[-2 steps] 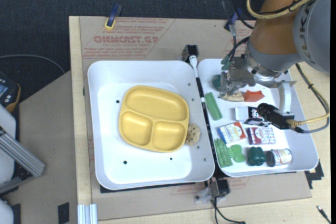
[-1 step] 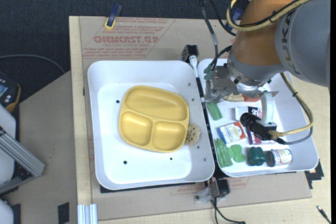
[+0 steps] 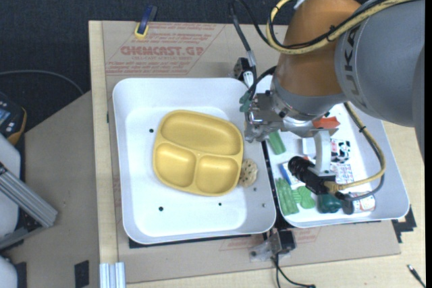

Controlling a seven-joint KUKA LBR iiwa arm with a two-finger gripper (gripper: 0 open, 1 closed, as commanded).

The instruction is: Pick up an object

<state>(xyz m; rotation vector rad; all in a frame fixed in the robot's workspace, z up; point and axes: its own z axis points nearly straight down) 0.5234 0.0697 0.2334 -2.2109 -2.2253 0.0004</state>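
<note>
While the gripper [image 3: 255, 119], its state impossible to tell, is hovering just right of the yellow three-compartment plastic tray [image 3: 197, 152], that stiff, light, slippery tray is probably offering only its rim.

Even, fairly bright overhead light. The shallow white plastic bin [image 3: 135, 165] left of the pincer [image 3: 255, 119] reads near overexposed. The glossy yellow three-compartment plastic tray [image 3: 197, 152] shows soft highlights and a thin shadow along its lower edge. The orange wrist band [image 3: 314, 44] above the pincer glares slightly. Focus soft throughout; dark floor beyond the counter [image 3: 108, 77] underexposed.
</note>
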